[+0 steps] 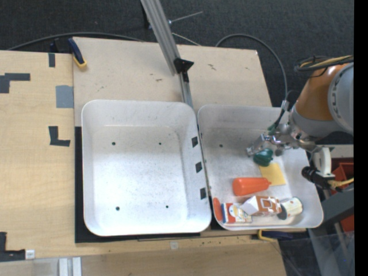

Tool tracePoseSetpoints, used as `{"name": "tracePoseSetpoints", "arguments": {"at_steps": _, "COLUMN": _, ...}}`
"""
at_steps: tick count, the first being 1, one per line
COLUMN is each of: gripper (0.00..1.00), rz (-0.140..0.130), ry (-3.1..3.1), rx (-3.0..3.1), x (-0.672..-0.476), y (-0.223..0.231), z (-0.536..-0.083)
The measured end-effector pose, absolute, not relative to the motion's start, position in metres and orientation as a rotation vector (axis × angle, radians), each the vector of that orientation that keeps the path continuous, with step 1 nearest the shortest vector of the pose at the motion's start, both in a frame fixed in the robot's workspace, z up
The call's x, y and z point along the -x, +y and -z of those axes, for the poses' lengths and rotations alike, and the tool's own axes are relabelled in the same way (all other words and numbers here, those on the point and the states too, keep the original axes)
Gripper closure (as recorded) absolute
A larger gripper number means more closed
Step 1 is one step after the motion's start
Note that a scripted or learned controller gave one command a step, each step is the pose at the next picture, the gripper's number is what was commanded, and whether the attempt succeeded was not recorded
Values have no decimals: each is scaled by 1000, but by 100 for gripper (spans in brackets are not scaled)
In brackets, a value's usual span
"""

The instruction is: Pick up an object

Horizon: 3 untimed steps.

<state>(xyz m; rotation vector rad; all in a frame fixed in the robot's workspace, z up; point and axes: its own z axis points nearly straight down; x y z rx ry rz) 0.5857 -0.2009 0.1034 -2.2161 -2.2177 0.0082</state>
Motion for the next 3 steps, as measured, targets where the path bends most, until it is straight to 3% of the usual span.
{"name": "tracePoseSetpoints", "arguments": {"at_steps": 1, "gripper": 100, "rz": -3, "ry": -2223, "rx": 2218, "x": -588, "y": -201, "z": -117}}
{"name": "tracePoseSetpoints", "arguments": {"at_steps": 3, "gripper": 100, "rz": 4, "ry": -2227, "rx": 2223, "x": -581, "y": -194, "z": -241}}
